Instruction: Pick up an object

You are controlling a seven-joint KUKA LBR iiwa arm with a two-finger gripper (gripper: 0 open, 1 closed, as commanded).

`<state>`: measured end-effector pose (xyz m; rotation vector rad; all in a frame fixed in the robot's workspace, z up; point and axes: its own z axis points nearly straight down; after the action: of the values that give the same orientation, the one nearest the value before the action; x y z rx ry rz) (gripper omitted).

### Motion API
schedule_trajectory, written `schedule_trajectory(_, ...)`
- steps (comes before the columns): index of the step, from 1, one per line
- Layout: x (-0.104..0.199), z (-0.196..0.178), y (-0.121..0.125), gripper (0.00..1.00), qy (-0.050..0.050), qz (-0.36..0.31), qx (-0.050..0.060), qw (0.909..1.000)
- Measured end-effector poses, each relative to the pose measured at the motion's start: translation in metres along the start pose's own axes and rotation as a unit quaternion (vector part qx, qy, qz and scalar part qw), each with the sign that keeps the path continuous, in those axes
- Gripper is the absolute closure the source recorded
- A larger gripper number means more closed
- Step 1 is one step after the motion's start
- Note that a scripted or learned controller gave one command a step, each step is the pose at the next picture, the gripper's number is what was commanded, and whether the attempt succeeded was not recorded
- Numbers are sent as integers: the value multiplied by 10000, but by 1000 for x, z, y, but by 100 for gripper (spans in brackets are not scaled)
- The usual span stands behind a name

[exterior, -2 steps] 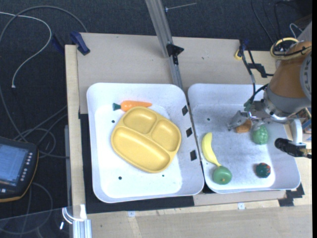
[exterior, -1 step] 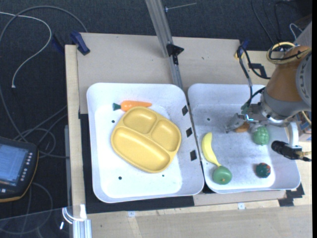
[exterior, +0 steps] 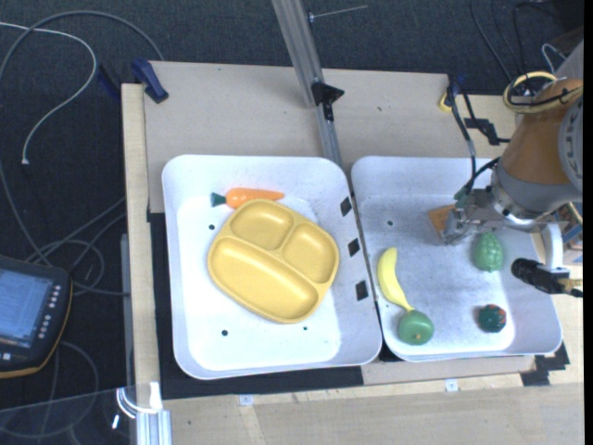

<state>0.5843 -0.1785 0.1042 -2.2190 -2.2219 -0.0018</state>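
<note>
Found two white bins side by side on a bench (exterior: 278, 415): left bin (exterior: 185, 341) and right bin (exterior: 528, 341), nearly touching along their inner rims.

In the left bin, saw a yellow plate (exterior: 273, 260) with three compartments, lying about the middle and set at a slant. Noted a carrot (exterior: 252, 196) just beyond the plate's far edge, green end to the left, close to the plate or touching it; could not tell which.

In the right bin, saw a banana (exterior: 393, 279) near the left wall, with an apple (exterior: 415, 326), green, just at its near tip. Saw a pale green fruit (exterior: 486, 251) towards the right side and a small red-and-green fruit (exterior: 491, 318) nearer the front, well apart from the apple.

Found the arm (exterior: 542, 151) coming in from the right, over the far right part of the right bin. Placed the gripper (exterior: 466, 216) low over the bin floor, just left of and beyond the pale green fruit, beside a brownish patch (exterior: 443, 219) too blurred to name. Could not tell whether the gripper was clenched or released, nor whether it grasped anything. Saw every fruit lying on its bin floor.
</note>
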Motion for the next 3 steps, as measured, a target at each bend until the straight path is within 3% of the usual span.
schedule_trajectory(3,-1,-137,11,100,-19,-4,-36,10000)
